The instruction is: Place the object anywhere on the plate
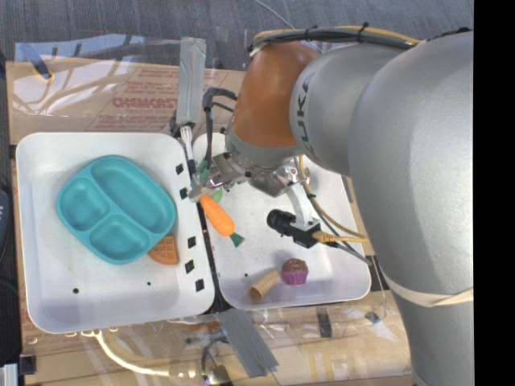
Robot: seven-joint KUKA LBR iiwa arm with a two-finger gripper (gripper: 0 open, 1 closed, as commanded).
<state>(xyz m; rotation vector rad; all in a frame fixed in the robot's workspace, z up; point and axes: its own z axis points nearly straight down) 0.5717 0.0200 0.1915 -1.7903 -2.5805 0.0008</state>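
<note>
**Carrot lying slantwise under the wrist, plate waiting in the left bin**

Looking down on the counter, I see the toy carrot [218, 215] lying in the right bin [346, 273], close to that bin's left wall at mid-frame. Its long axis runs on a slant from upper left to lower right; the orange body is toward the upper left and the green leafy end points to the lower right. The upper end of the carrot sits right at the underside of the hand [211, 185], and I cannot tell from here how the hand is set or whether it has hold of anything.

The teal plate [117, 207], with three compartments, lies in the left bin [48, 296], toward left-centre of the frame. A waffle piece [164, 252] rests just beside the plate's lower right edge. In the lower part of the right bin an ice-cream cone [263, 285] lies on its side next to a purple cupcake [294, 272].
</note>
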